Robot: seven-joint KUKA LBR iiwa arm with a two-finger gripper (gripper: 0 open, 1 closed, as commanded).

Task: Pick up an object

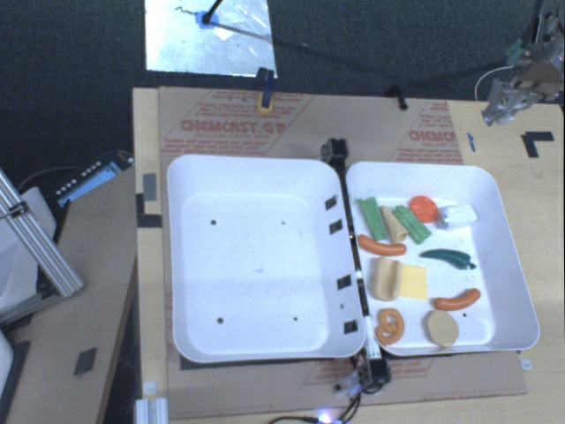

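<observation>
**Ana:** Nearest the lens, low in the frame, I see a pretzel (pixel 389 326) and a round tan cookie (pixel 442 329) at the bottom edge of the right bin (pixel 508 237). What else is in there?

**Ben:** Toy food, all in that bin: a bread piece (pixel 385 279) touching a yellow cheese slice (pixel 412 282), two sausages (pixel 380 246) (pixel 456 300), a dark green pepper (pixel 448 257), green stalks (pixel 372 218), a red tomato (pixel 424 208) beside a pale wrapper-like piece (pixel 457 215). Left bin (pixel 190 237) sits beside it on the counter (pixel 415 122).

**Ana:** And the gripper (pixel 506 102)?

**Ben:** Upper right of the frame, well apart from the bin, nothing in it. Whether it is spread or closed I cannot tell; it is too blurred.

**Ana:** What would you go for?

**Ben:** The lower sausage. It lies alone, probably light, smooth plastic or rubber, so likely slippery. I'd pinch across its middle, not the tapering ends. The cheese slice looks too flat to get under.
</observation>
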